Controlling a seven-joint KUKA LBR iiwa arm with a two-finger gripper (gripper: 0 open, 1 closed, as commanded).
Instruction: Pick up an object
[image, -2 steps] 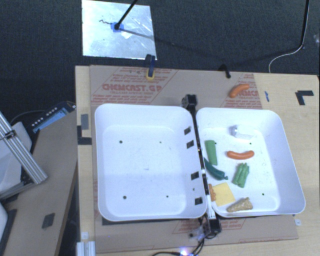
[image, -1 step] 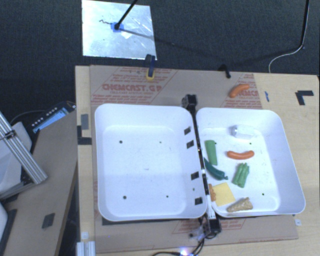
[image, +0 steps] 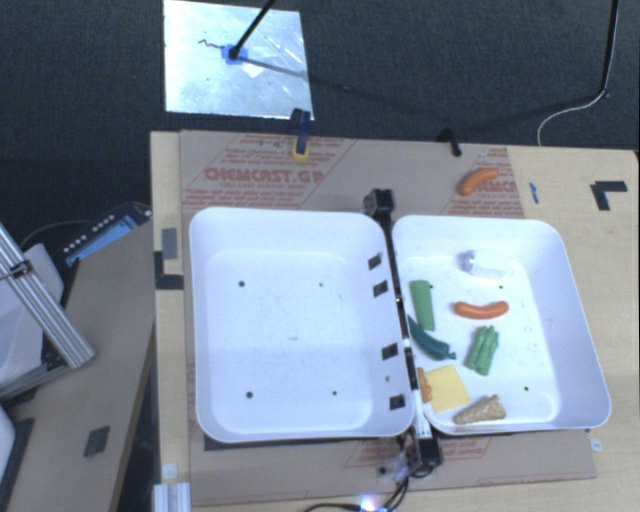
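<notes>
The right bin (image: 575, 330) holds several small toy foods. An orange sausage (image: 481, 309) lies near its middle. A green pepper-like piece (image: 422, 304) and a dark teal piece (image: 431, 341) lie along its left side. A green bundle (image: 483, 350) sits below the sausage. A yellow cheese slab (image: 447, 387) and a tan wedge (image: 480, 409) rest near the front edge. A small white and grey piece (image: 481, 265) lies toward the back.
The left bin (image: 285, 325) stands beside the right one, joined by black clips (image: 381, 290). Another orange sausage (image: 478, 181) lies on the cardboard behind the right bin. A yellow and blue clamp (image: 299, 134) sits at the board's back edge.
</notes>
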